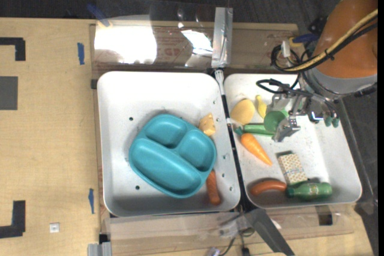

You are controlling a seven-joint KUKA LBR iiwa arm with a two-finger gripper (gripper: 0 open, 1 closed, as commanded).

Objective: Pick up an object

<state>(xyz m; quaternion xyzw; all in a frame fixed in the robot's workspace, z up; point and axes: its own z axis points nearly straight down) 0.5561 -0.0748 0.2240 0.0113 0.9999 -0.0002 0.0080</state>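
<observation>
The gripper [288, 126] hangs low in the right bin [342, 147], right at a green toy [270, 123]. I cannot tell if it is squeezing the toy or not. Just beside them lie a pale yellow potato [243, 111], a small yellow piece [261, 106] and an orange carrot [256, 149]. Nearer the front edge are a little patterned box [292, 168], a red-brown sausage [267, 187] and a green bottle [309, 190] lying on its side. The left bin [120, 99] holds a blue divided plate [173, 154]. A yellow bit [207, 125] touches the plate's back edge, and an orange stick [212, 186] lies by its front corner.
</observation>
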